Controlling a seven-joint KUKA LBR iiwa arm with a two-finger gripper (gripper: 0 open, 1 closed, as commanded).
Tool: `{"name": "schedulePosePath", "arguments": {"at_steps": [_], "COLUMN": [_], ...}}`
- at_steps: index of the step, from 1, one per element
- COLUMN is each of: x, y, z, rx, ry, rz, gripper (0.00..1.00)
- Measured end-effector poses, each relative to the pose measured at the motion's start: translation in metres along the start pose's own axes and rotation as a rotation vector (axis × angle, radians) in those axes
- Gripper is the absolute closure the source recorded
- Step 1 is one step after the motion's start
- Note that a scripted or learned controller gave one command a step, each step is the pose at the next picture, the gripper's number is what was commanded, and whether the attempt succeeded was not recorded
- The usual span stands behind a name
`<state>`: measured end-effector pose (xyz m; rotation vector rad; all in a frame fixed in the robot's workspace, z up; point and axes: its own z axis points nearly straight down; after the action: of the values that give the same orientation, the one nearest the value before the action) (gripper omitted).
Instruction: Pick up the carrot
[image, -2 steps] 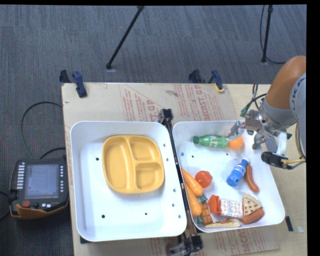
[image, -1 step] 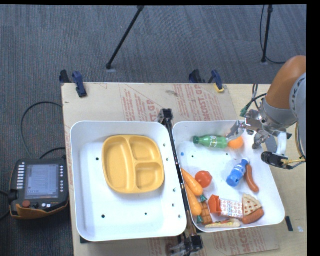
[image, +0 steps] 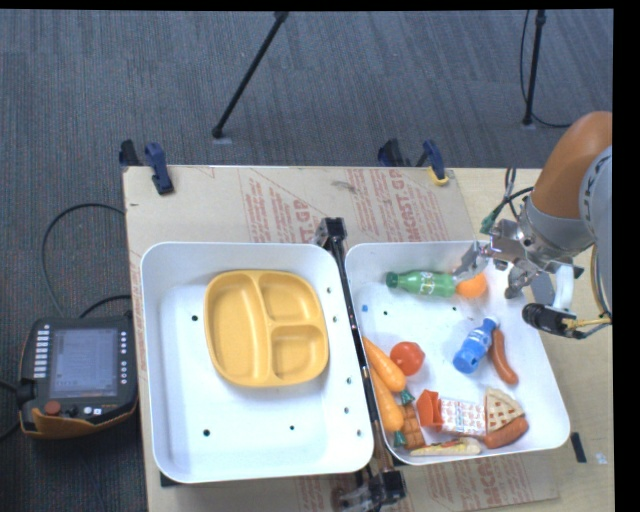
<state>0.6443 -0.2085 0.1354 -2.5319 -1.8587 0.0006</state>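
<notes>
The carrot (image: 383, 365) lies along the right bin's (image: 556, 400) left wall, untouched. Your gripper (image: 510, 262) hovers at the far-right corner; I cannot tell its opening. Next, cross over and descend.

- We see the carrot (image: 384, 366), orange and tapered, lying slantwise along the right bin's (image: 555, 385) left wall, just beside a second carrot (image: 388, 402).

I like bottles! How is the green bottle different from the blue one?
The green bottle is long and thin, lying near the bin's far edge; the blue bottle is shorter and chubbier, lying mid-bin beside a sausage. Both lie on their sides in the right bin.
</notes>
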Motion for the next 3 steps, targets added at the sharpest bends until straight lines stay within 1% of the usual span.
{"name": "schedulePosePath", "arguments": {"at_steps": [3], "x": [0.0], "y": [0.0], "z": [0.0], "rx": [0.0], "ry": [0.0], "rz": [0.0], "gripper": [0.0]}}
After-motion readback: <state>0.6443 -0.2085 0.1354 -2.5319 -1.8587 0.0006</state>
